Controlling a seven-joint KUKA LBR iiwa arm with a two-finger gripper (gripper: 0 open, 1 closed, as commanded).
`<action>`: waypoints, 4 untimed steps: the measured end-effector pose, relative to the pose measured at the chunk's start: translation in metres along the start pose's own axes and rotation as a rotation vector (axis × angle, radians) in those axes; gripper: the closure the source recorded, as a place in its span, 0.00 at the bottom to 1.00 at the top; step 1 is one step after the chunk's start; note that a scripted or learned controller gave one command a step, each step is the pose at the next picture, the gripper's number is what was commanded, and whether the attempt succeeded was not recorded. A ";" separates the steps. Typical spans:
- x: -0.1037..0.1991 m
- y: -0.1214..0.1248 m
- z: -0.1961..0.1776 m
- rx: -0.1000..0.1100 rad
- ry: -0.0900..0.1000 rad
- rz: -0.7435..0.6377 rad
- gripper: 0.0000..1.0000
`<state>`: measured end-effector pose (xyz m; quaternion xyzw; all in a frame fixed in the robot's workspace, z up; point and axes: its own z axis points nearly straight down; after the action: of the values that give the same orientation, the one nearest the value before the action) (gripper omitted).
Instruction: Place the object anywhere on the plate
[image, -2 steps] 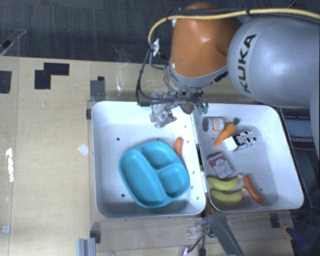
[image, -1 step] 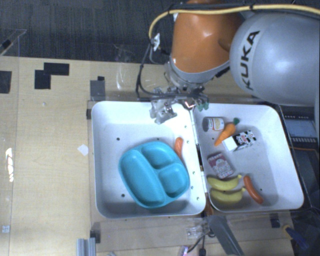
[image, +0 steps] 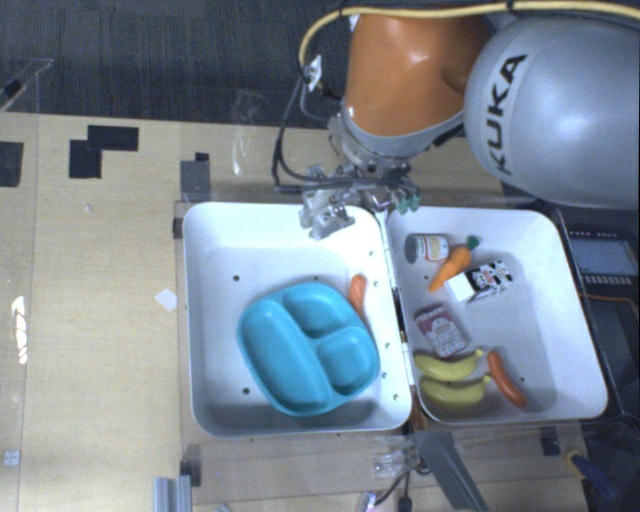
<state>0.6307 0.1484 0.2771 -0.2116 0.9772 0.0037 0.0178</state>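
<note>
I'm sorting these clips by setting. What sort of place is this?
Probably a robot lab bench: a KUKA arm reaches over two white bins, one holding a blue plate, the other toy food like bananas.

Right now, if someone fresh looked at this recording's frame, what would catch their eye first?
The big grey KUKA arm with its orange band looms over the bins' far edge, its gripper hanging above the left white bin. Below it, a bright blue three-compartment plate lies in that bin, with a small orange sausage-shaped item beside its right rim. The right white bin holds a carrot and yellow bananas among other small items.
</note>
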 end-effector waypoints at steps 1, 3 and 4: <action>-0.048 0.026 0.063 -0.005 0.024 -0.253 1.00; -0.067 0.055 0.018 -0.016 0.019 -1.043 1.00; -0.069 0.061 0.035 -0.024 0.018 -1.513 1.00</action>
<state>0.6691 0.2329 0.2442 -0.8249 0.5652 -0.0005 0.0053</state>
